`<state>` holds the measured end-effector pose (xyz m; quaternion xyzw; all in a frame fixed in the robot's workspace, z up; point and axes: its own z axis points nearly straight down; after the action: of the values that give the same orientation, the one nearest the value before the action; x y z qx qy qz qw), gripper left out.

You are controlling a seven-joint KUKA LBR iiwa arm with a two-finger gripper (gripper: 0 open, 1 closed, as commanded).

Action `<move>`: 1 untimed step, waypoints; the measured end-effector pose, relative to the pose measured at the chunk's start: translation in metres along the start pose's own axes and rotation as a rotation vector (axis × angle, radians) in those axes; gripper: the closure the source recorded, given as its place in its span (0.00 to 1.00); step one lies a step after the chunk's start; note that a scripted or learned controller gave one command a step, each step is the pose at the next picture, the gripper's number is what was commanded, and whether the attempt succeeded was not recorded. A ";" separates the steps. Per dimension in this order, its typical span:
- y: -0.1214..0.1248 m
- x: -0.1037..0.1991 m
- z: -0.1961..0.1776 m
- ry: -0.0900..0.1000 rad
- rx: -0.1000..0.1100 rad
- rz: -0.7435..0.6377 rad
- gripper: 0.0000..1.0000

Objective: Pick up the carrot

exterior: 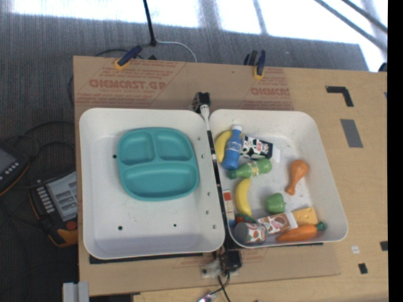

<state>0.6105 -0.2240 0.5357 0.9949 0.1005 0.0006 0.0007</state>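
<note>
The carrot (298, 233) is orange with a green tip at its right end. It lies on its side along the front edge of the right bin (318, 145), near the bin's front right corner. A yellow cheese wedge (305, 216) sits just behind it, and a printed carton (269, 225) lies at its left end.
The right bin also holds two bananas (243, 197), a blue bottle (232, 148), a black-and-white milk carton (257, 147), a green bottle (254, 168), a chicken drumstick (296, 174) and a green pepper (274, 202). A teal divided plate (157, 163) lies in the left bin (101, 206).
</note>
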 end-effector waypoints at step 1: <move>-0.020 -0.007 0.235 -0.007 0.005 0.000 1.00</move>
<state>0.6001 -0.2061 0.3005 0.9949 0.1005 -0.0030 -0.0013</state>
